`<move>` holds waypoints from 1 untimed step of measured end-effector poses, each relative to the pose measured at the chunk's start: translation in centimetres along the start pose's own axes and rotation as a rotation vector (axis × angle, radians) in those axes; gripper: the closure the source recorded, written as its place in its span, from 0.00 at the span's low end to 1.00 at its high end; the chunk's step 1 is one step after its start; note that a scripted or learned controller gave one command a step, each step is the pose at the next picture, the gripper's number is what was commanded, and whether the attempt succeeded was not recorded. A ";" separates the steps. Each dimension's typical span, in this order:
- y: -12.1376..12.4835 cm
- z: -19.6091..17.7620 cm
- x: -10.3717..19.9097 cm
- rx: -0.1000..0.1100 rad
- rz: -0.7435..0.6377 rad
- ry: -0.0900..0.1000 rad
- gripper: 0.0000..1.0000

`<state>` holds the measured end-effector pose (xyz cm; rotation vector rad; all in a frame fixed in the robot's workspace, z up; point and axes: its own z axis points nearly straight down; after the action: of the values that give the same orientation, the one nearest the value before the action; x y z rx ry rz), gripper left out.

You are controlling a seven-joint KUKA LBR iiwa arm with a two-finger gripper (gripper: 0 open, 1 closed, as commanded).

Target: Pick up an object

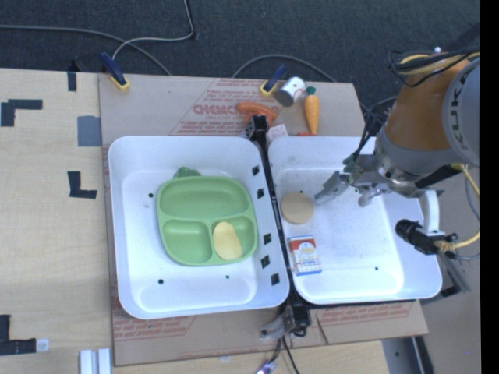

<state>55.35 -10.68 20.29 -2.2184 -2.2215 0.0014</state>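
In the right bin (366, 287) lie a round tan disc (297, 208) near the left wall and a small red, white and blue carton (306, 255) just below it. My gripper (346, 192) hovers over the right bin's upper middle, to the right of the tan disc, with its two fingers spread apart and nothing between them. The left bin (132, 232) holds a green divided plate (207, 218) with a yellow piece (227, 241) in its lower right compartment.
Behind the bins on the cardboard lie an orange carrot (312, 112), a white and grey cap-like item (291, 90) and an orange-red item (257, 109). Blue and yellow clamps (114, 69) hold the cardboard. Cables run across the dark floor behind.
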 end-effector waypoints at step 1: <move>3.4 1.9 5.1 0.000 -0.001 0.000 0.00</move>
<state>58.71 -5.60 18.37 -2.2174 -2.2234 0.0013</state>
